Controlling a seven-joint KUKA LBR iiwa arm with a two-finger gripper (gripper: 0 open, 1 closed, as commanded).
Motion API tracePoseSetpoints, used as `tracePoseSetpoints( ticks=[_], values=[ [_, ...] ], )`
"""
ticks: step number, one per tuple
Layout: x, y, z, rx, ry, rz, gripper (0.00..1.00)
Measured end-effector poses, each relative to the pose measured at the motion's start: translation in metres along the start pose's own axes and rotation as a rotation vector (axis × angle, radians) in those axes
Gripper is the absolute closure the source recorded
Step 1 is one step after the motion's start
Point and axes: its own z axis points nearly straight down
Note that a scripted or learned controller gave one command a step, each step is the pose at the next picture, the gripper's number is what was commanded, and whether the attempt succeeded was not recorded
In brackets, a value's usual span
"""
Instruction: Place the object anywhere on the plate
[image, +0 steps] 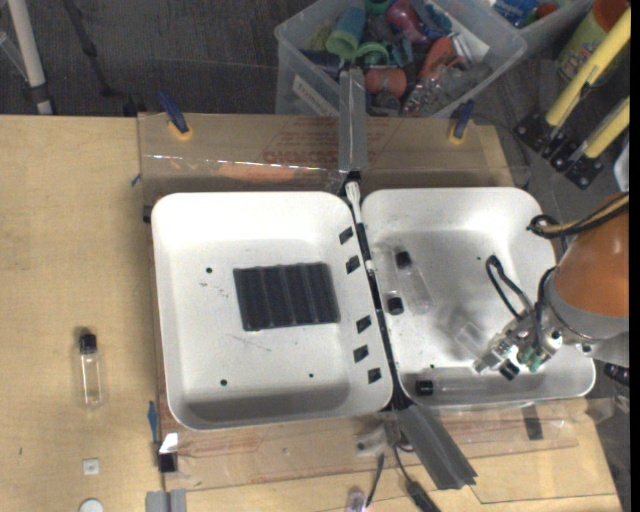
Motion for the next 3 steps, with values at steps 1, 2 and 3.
tracePoseSetpoints(
  ticks=[1,2,3],
  values=[
    [-0.015,-0.012,-0.034,0.001,0.0,0.307,1.0],
    [0.002,0.002,-0.074,0.003,0.0,0.697,1.0],
    [-0.034,-0.008,-0.074,0.003,-0.001,0.793,1.0]
  ],
)
